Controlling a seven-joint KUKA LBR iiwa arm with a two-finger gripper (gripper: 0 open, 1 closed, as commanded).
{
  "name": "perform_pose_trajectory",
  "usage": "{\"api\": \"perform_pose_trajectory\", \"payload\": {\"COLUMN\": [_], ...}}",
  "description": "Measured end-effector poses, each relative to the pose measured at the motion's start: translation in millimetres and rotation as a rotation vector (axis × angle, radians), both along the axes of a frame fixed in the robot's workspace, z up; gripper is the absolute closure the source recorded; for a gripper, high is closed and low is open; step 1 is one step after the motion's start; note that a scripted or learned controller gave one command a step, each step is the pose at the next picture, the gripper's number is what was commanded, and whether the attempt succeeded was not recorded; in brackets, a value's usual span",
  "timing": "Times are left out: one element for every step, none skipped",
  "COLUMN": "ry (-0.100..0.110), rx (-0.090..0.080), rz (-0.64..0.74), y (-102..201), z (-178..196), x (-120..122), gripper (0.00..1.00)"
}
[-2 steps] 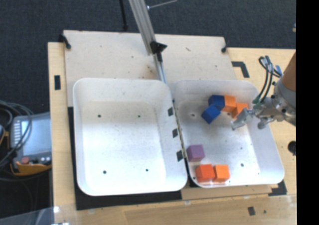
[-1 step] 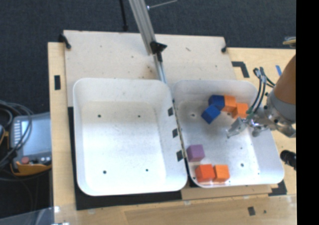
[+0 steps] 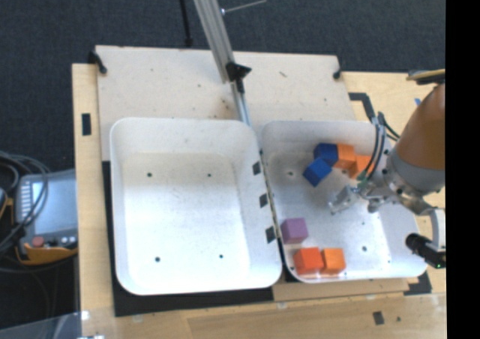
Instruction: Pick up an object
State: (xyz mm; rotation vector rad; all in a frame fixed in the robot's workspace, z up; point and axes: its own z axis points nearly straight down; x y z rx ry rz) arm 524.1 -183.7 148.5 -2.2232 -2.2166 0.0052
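Nearest the camera, two orange blocks (image 3: 319, 259) sit side by side at the right bin's (image 3: 375, 270) front wall, a purple block (image 3: 293, 229) just behind. Mid-bin, the tool (image 3: 346, 199) hangs above bare floor, fingers apart, gripping nothing. Farther back, two blue blocks (image 3: 321, 163) and orange cubes (image 3: 349, 158) cluster together.

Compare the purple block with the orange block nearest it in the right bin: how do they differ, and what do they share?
Colour: the purple block is pale purple, the orange block bright orange.
Neighbours: the purple block sits alone, while the orange block lies against a second orange block.
Place: the purple block is by the bin's left wall, the orange block nearer its front rim.
Both are small cubes resting in the right bin.
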Motion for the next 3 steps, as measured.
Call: {"api": "perform_pose_trajectory", "payload": {"ry": [-0.010, -0.010, -0.007], "rx": [0.000, -0.002, 0.000], "rz": [-0.004, 0.004, 0.008], "y": [-0.4, -6.7, -7.7], "z": [13.7, 58.6, 69.5], "x": [2.2, 6.5, 7.4], "gripper": [1.00, 1.00, 1.00]}}
